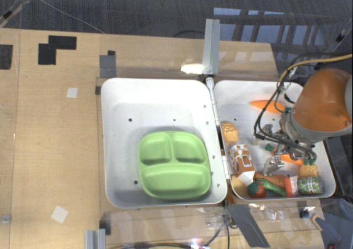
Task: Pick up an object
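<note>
The arm (325, 104) reaches in over the right bin (237, 96), and its gripper (278, 159) hangs low above a cluster of toy food along that bin's near edge. Whether it is open or closed cannot be told. Just below it lie a red and green vegetable (263, 185) and a small can with a green label (309, 185). A patterned box (241, 158) and a yellow piece (229, 131) sit near the bin's left wall. The left bin (118, 104) holds a green divided tray (174, 164).
</note>
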### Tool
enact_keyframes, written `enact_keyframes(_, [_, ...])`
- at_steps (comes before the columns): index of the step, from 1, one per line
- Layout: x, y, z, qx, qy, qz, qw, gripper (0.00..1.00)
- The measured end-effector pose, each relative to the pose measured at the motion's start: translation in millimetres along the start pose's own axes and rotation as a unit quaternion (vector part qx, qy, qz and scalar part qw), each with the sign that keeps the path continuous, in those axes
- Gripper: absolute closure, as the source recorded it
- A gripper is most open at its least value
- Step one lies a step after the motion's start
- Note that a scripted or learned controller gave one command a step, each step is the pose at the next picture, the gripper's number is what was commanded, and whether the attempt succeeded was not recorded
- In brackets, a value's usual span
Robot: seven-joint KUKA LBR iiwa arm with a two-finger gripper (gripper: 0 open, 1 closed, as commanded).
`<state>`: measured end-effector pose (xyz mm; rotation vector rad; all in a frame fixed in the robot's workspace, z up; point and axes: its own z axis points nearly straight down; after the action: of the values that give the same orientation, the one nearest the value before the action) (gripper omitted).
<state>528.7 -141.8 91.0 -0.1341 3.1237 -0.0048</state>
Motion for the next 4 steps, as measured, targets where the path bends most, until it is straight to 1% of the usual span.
enact_keyframes(1, [-103, -16, 4, -0.001, 0.0, -0.146, 0.9893, 0.0])
enact_keyframes(2, [-64, -1, 2, -0.001, 0.0, -0.108, 0.9942, 0.0])
enact_keyframes(3, [-110, -70, 4, -0.001, 0.001, -0.168, 0.9859, 0.0])
enact_keyframes(4, [-53, -68, 3, -0.001, 0.001, -0.165, 0.9863, 0.0])
